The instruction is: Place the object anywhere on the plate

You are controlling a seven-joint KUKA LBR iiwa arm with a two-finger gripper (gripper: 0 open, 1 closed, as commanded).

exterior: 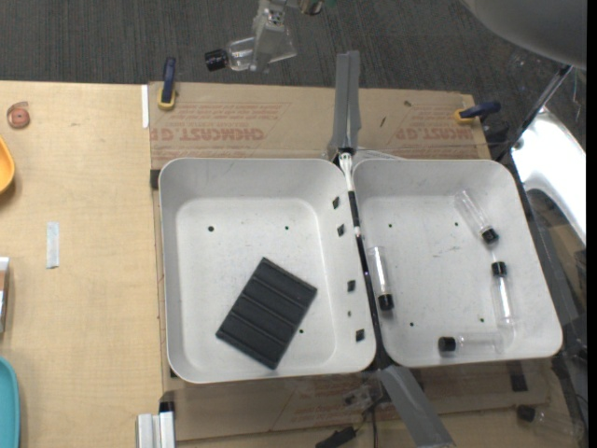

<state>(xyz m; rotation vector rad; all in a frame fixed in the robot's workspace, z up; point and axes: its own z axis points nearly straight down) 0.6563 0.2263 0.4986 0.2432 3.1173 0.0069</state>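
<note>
Tubes lie scattered in the right bin (pixel 532 250): one by the divider (pixel 381 278), one near the far corner (pixel 474 217), one along the right wall (pixel 503 292), one at the near wall (pixel 471 344). Black plate (pixel 268 312) sits bare in the left bin (pixel 187 250). So nothing placed yet, I'd say. End effector (pixel 270 26) hangs high beyond the bins with a clear tube (pixel 233 57) seemingly at its tip; its opening I cannot tell. Clamps (pixel 168 87) and cardboard (pixel 280 124) sit well clear of the route.
</note>
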